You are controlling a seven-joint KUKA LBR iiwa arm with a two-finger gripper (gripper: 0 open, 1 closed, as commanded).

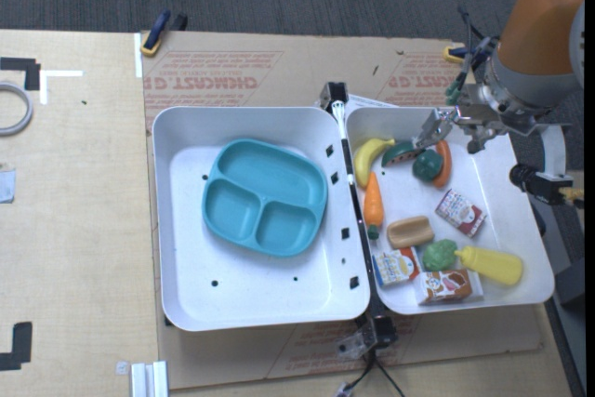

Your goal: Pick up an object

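My gripper (456, 137) hangs over the back of the right bin (530, 293), and it looks open with nothing between its fingers. Just below it lie a dark green round toy (428, 165) and an orange-red piece (445, 165), close to the left finger. A yellow banana (369, 158) and an orange carrot (373, 200) rest along the bin's left wall. Further forward are a hot dog bun (410, 231), a red-and-white carton (461, 212), a broccoli (440, 254), a yellow bottle (493, 266) and two small packets (397, 267).
The left bin (177, 293) holds a teal divided plate (265, 198). The bins' shared wall (351, 209) with black clips runs between them. Cardboard (223, 74) lies under both bins. The arm's orange band (548, 14) fills the upper right.
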